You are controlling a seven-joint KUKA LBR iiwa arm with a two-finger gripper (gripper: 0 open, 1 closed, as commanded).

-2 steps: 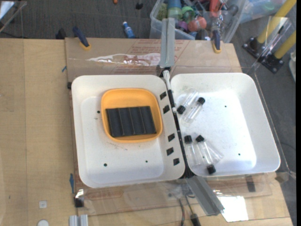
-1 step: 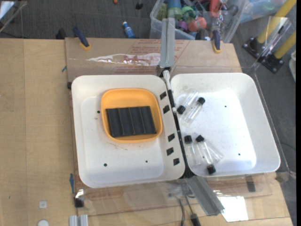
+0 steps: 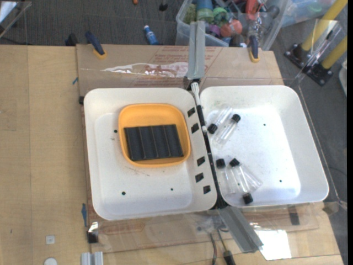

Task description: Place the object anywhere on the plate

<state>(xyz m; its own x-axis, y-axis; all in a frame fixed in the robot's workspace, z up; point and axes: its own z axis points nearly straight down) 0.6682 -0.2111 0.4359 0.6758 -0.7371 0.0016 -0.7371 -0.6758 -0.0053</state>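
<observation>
Left bin (image 3: 143,199): holds an orange plate (image 3: 153,112), sitting towards the far side of it.
Block (image 3: 153,142): a black ribbed slab lying flat on the plate, inside the rim and filling most of the plate's floor, its long side running left to right.
Right bin (image 3: 278,106): holds clear vials with black caps, all close to the wall it shares with the left bin.
Upper vials (image 3: 224,123): two lying tilted, just beside each other.
Lower vials (image 3: 241,178): a small cluster nearer the front edge, lying on their sides; I can't make out the exact count.
Gripper: open or closed, I cannot tell from where I stand.
Bench edge: a blue clamp (image 3: 95,46) at the far left, another (image 3: 253,49) at the far right.
Beyond the bench: a clear tub (image 3: 234,10) full of colourful bits on the floor.
</observation>
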